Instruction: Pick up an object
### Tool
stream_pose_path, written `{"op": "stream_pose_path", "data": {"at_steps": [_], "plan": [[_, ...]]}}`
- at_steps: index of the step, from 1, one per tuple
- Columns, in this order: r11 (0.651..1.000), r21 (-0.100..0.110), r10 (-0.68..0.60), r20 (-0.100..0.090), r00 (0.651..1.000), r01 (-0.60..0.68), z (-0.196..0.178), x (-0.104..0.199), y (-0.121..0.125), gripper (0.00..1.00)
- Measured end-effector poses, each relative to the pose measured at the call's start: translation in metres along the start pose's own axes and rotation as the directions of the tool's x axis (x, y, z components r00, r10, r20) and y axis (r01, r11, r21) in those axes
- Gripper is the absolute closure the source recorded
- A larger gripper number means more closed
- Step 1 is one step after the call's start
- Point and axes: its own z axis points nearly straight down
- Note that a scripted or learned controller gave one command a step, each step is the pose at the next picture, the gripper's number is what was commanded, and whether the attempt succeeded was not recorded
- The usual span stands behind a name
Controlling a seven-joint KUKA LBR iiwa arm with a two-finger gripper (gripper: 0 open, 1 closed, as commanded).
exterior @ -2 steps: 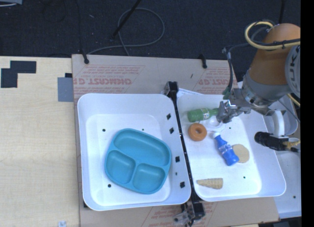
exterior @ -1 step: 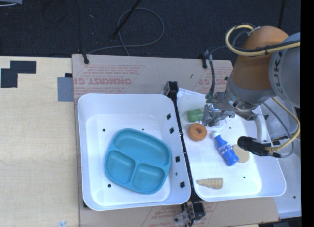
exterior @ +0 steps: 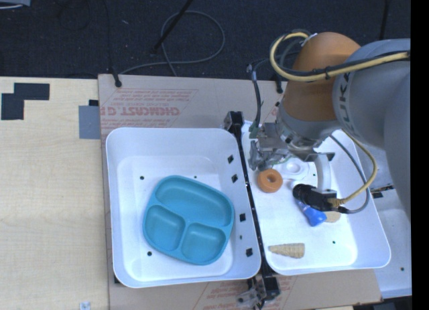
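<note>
Logging the counter (exterior: pixel 47 188) as I see it from the overhead camera.

1. Left bin (exterior: pixel 120 148): white and shallow. It holds one blue divided plate (exterior: pixel 189 219) with three compartments, lying flat toward the bin's right wall.
2. Right bin (exterior: pixel 365 252): white, set against the left bin along the middle.
3. Orange ring (exterior: pixel 270 181): flat on the right bin's floor, near its left wall and just beside the pincer.
4. Blue piece (exterior: pixel 314 217): mid-bin, to the right of the ring and apart from it.
5. Pale cone (exterior: pixel 287 250): on its side near the front wall, well apart from the ring.
6. Arm (exterior: pixel 375 94): grey, reaching in from the right.
7. Pincer (exterior: pixel 261 160): low over the right bin's rear left corner. I cannot tell whether it is apart or together, and I see nothing gripped in it.
</note>
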Motion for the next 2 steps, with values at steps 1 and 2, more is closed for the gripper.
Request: {"op": "stream_pose_path", "data": {"at_steps": [1,2], "plan": [[1.0,-0.001,0.001,0.001,1.0,-0.001,-0.009,0.045,-0.002,1.0],[1.0,-0.001,0.001,0.001,1.0,-0.001,-0.015,0.089,0.001,1.0]]}}
